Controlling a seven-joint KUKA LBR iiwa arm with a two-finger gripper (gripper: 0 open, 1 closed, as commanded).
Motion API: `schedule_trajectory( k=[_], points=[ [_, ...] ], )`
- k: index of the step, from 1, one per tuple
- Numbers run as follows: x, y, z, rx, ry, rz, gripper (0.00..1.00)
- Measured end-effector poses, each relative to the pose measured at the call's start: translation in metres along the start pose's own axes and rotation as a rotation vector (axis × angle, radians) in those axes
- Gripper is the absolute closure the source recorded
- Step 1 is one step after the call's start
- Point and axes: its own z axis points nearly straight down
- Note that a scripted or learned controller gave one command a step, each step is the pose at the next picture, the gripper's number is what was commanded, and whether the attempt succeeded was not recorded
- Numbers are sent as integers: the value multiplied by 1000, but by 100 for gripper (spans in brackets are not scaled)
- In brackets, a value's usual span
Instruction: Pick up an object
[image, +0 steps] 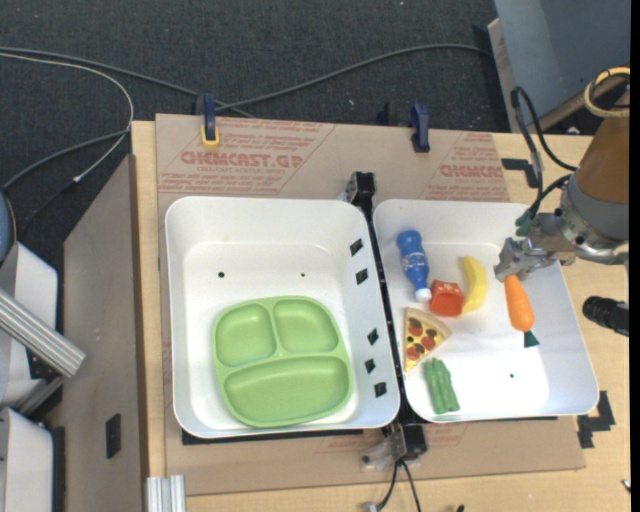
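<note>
The left bin (190, 250) held a green divided plate (283, 360), which lay flat toward the bin's near edge, with its large compartment nearest the camera and two smaller ones behind it. A row of black clips ran down the seam where this bin met the right bin (560, 395).

Taking the red block (447, 299) in the right bin as the landmark: a blue bottle (411, 262) with a white and red cap lay just left of and behind it, its cap end touching or nearly touching the block. A pizza slice toy (421, 335) lay in front of the block and a little left, near it. A green vegetable toy (440, 386) lay further toward the front, just beyond the slice's near corner. A yellow banana (475, 281) stood just beside the block on its right, curving back from it. An orange carrot (519, 305) with a dark green tip lay to the right of the banana, apart from the block.

The gripper (521, 258) hung over the carrot's far end, right of and behind the block, at the end of the grey arm with its orange band. Whether its fingers were spread or closed could not be told, and nothing was seen held between them.
</note>
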Motion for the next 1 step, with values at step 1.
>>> schedule_trajectory(
  k=[1],
  points=[
    [58, 12, -4, -3, 0, -2, 100]
  ],
)
